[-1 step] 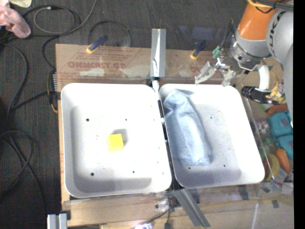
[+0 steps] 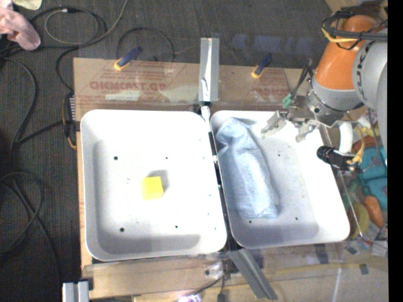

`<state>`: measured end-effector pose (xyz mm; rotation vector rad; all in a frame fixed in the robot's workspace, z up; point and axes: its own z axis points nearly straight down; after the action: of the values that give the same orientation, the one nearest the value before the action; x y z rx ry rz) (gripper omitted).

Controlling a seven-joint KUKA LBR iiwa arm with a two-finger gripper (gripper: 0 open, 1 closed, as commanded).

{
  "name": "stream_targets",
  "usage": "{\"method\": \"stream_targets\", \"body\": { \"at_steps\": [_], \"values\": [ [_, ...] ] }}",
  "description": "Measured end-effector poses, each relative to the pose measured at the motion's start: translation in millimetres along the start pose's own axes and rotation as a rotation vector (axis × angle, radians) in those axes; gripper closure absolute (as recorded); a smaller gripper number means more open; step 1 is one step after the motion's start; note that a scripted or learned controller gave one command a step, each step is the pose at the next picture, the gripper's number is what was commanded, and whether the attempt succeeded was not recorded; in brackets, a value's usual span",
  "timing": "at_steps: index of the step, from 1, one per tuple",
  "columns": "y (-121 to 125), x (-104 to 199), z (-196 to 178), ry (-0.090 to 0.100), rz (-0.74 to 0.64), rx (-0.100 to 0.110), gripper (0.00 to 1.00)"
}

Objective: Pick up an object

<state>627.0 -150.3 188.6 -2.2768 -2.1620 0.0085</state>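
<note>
A small yellow block [image 2: 153, 187] lies near the middle of the left bin [image 2: 104, 128]. A pale blue cloth [image 2: 249, 168], rolled lengthwise, lies along the left side of the right bin [image 2: 315, 219]. My gripper [image 2: 288, 128] hangs over the back right part of the right bin, to the right of the cloth's far end. Its two fingers [image 2: 272, 126] are spread apart with nothing between them. The arm's orange band [image 2: 340, 61] shows above it.
A metal divider post [image 2: 209, 68] stands at the back between the bins. Two clamps [image 2: 128, 56] hold the cardboard sheet behind them. Cables lie on the dark floor at left. Assorted clutter [image 2: 368, 187] sits just right of the right bin.
</note>
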Motion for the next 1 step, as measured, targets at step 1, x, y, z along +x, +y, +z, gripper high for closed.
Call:
{"method": "stream_targets", "body": {
  "at_steps": [1],
  "values": [
    [-20.2,-27.1,-23.8,0.000,-0.066,-0.002,0.00]
  ]
}}
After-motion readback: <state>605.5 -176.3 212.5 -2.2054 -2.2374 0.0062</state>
